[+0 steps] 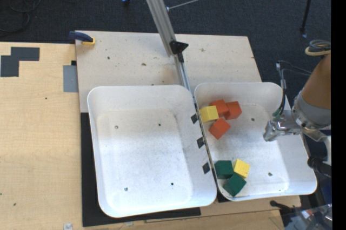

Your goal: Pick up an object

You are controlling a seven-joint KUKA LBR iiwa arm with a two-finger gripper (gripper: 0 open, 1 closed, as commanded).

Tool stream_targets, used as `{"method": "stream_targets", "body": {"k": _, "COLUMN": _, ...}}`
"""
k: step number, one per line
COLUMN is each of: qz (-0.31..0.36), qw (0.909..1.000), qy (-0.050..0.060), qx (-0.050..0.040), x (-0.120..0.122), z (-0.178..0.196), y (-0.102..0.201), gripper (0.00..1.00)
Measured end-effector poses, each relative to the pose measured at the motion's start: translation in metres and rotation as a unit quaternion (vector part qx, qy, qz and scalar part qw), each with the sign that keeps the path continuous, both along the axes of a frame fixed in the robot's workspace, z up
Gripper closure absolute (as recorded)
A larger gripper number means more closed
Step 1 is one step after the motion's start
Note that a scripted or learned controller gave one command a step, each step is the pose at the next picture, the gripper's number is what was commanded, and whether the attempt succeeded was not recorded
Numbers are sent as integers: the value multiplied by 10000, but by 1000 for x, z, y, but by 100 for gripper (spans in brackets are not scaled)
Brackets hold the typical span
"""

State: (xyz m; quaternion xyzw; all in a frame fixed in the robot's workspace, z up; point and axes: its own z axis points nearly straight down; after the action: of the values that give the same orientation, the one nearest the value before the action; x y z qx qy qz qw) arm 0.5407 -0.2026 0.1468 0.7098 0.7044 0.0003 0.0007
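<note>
The arm (318, 95) is seen entering from the right edge, its orange band uppermost and the grey wrist section set below it. The wrist is angled down and to the left. The gripper (269, 133) is carried at the end of the wrist, pointed leftward, its metallic tip held low. No object is seen between its fingers
</note>
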Motion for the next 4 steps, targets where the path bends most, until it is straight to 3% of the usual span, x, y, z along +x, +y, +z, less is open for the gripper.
{"method": "stream_targets", "body": {"k": 2, "qz": 48, "qw": 10000, "qy": -8, "qx": -1, "x": -1, "z": 89, "y": 4, "gripper": 100}}
{"method": "stream_targets", "body": {"k": 3, "qz": 52, "qw": 10000, "qy": 5, "qx": 3, "x": -1, "z": 108, "y": 3, "gripper": 100}}
{"method": "stream_targets", "body": {"k": 4, "qz": 61, "qw": 10000, "qy": 30, "qx": 19, "x": -9, "z": 94, "y": 58, "gripper": 100}}
